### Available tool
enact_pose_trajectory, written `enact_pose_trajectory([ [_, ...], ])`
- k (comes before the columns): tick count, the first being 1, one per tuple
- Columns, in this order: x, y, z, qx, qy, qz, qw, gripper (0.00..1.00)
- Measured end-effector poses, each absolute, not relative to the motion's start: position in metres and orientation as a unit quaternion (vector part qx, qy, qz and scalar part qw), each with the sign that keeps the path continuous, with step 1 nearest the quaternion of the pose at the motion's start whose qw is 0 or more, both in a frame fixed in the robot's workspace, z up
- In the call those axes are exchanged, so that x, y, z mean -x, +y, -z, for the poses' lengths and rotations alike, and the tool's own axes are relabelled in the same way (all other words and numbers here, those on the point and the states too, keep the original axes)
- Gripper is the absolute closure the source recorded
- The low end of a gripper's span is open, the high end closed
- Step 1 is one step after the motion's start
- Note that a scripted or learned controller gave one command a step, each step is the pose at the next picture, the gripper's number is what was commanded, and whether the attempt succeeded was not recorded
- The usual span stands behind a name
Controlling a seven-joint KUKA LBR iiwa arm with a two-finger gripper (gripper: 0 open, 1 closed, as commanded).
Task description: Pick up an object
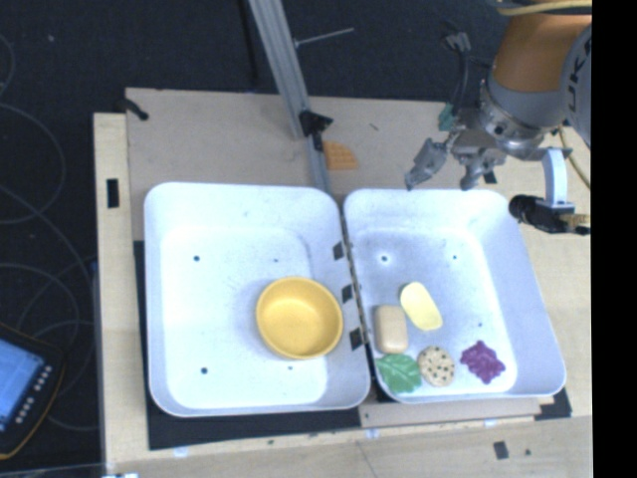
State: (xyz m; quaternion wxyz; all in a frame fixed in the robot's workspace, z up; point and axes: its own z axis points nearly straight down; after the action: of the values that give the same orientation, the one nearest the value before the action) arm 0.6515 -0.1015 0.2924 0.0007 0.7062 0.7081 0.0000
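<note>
The tool point(450, 170) is held spread and bare above the far edge of the right shallow white plastic bin point(518, 297). A round yellow plastic bowl point(298, 317) is seen in the left shallow white plastic bin point(189, 267).

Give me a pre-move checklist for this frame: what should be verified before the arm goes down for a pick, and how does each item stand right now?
1. Gripper carries nothing: ok; its fingers are spread, with nothing between them.
2. Gripper sits above a target: not ok; it hangs over the far rim of the right bin, away from the objects.
3. Targets in sight: ok; yellow piece, beige piece, green piece, cookie and purple piece lie in the right bin's near part.
4. Room around targets: not ok for green piece, beige piece and cookie, which crowd together; ok for the purple piece.
5. Yellow bowl upright in left bin: ok.
</note>
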Motion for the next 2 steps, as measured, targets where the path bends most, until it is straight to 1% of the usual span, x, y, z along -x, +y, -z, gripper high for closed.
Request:
enact_pose_trajectory([
  [1, -0.652, -0.102, -0.292, -0.706, 0.708, 0.0001, 0.001, 0.0],
  [2, -0.649, -0.107, -0.249, -0.707, 0.707, 0.0019, 0.0, 0.0],
])
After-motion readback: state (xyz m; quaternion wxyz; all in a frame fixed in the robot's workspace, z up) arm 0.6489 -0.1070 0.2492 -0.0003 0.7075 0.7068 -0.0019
